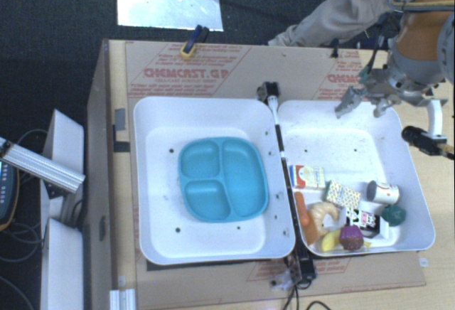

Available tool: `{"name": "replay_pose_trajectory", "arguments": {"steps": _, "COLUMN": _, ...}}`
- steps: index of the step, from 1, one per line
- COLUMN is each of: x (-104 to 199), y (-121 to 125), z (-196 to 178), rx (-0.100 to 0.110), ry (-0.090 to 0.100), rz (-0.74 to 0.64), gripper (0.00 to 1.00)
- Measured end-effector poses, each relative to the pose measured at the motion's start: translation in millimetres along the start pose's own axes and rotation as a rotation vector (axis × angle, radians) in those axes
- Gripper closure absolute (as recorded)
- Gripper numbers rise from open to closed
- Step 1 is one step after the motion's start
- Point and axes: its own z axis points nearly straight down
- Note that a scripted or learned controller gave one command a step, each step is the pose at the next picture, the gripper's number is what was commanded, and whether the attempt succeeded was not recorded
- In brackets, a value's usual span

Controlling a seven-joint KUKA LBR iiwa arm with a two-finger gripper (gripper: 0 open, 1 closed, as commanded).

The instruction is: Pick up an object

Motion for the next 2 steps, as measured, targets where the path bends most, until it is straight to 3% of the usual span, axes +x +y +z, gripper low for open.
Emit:
{"name": "replay_pose_trajectory", "arguments": {"steps": 1, "x": -22, "y": 21, "z": 108, "rx": 0.009, "ry": 0.003, "rz": 0.0, "gripper": 0.0}}
{"name": "replay_pose_trajectory", "arguments": {"steps": 2, "x": -42, "y": 9, "z": 125, "rx": 0.005, "ry": 0.001, "rz": 0.001, "gripper": 0.0}}
